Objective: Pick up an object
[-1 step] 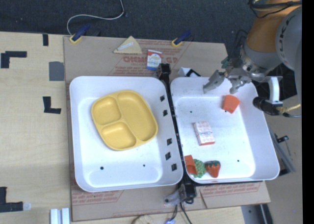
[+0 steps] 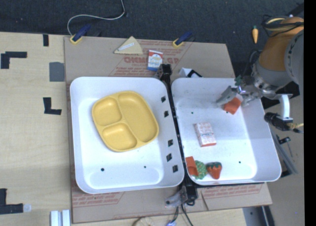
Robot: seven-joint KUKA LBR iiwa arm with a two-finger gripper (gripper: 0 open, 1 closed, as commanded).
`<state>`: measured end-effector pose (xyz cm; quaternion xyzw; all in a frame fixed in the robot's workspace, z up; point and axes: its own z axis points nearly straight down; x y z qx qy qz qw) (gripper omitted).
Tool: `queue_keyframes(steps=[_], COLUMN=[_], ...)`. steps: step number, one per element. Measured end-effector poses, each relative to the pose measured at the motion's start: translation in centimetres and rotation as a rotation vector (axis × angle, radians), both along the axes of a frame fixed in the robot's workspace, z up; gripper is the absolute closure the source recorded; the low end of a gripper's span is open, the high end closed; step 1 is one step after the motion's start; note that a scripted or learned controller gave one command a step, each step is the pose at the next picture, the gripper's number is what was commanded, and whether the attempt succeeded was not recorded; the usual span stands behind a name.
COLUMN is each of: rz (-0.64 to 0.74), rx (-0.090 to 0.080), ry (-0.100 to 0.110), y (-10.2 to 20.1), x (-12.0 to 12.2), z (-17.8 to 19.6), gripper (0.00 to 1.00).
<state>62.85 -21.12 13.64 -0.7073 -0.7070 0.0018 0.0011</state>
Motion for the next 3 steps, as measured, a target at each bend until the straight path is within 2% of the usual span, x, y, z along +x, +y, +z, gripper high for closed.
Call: queue_keyframes(steps=[1,2,3], rz=[0.003,0.006,0.003], rx=[0.002,-0.005,0.002], ry=[-0.003,-0.009,-0.003], y=[-0.9,-1.0,7.3], x=[4.1,4.2,2.1], z=[-5.0,-3.9,-4.0], gripper=[0.00,1.00,1.00])
